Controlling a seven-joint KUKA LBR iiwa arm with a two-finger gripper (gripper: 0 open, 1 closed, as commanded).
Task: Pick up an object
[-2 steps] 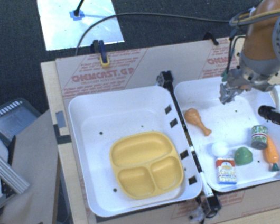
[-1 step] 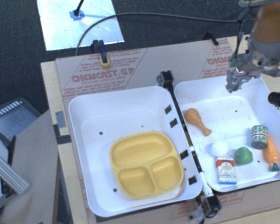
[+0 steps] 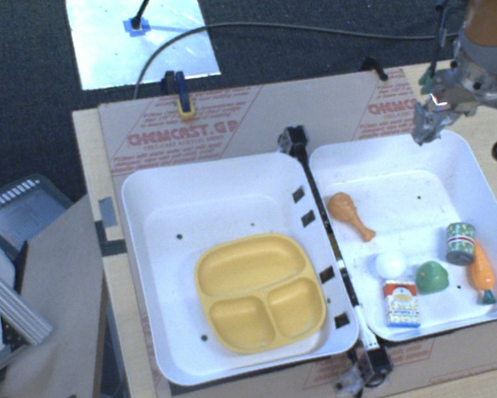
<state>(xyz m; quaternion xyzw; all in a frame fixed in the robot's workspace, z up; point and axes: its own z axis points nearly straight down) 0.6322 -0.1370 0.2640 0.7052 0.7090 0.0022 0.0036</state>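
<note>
Camera view, jaws (image 3: pixel 426 126) above right bin's (image 3: pixel 490 189) far rim, drumstick (image 3: pixel 349 214) nearby

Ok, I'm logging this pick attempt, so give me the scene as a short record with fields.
left bin: yellow divided tray
right bin: toy drumstick, white ball, small carton, green ball, can, toy carrot
gripper: above the right bin's far right corner, nothing seen in it

Evenly bright, soft overhead light. Strong glare on reflective sheet (image 3: pixel 141 29) at upper left of frame. White bins (image 3: pixel 159 220) near blown out, faint shadows only. Slightly soft overall; arm (image 3: pixel 488 17) at upper right blurred.
</note>
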